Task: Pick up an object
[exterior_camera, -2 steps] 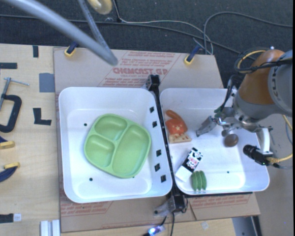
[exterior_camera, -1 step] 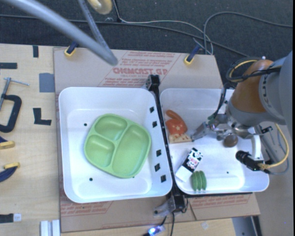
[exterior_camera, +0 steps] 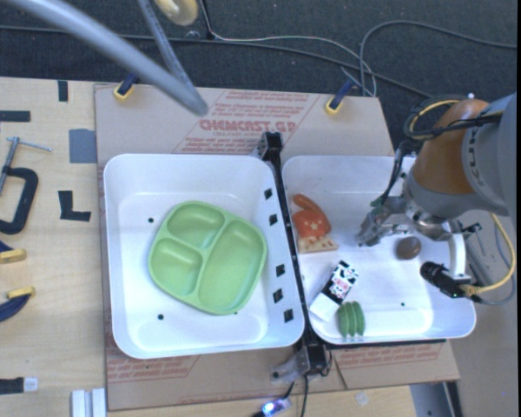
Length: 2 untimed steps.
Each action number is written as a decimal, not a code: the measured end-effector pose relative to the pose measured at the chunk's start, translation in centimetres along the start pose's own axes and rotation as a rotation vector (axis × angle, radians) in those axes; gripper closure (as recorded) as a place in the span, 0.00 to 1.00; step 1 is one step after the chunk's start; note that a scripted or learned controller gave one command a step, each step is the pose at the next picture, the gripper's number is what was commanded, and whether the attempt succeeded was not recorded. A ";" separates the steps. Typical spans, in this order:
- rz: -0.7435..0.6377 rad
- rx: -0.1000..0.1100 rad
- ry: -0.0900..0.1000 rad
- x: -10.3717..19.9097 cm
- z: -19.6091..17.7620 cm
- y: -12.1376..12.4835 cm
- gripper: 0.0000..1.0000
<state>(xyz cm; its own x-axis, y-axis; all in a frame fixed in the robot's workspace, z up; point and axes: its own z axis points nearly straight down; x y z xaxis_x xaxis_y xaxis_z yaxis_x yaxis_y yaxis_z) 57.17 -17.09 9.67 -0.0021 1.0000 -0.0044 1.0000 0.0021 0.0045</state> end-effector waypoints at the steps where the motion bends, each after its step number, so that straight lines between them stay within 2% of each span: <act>1: 0.000 0.002 0.005 1.0 -4.9 0.0 1.00; 2: 0.001 0.000 0.003 0.7 -11.2 0.1 1.00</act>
<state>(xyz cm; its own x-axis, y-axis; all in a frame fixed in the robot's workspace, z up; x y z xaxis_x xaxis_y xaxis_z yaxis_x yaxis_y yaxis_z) 57.20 -16.31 20.89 -0.0013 1.0000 -0.0014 1.0000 0.0014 0.0045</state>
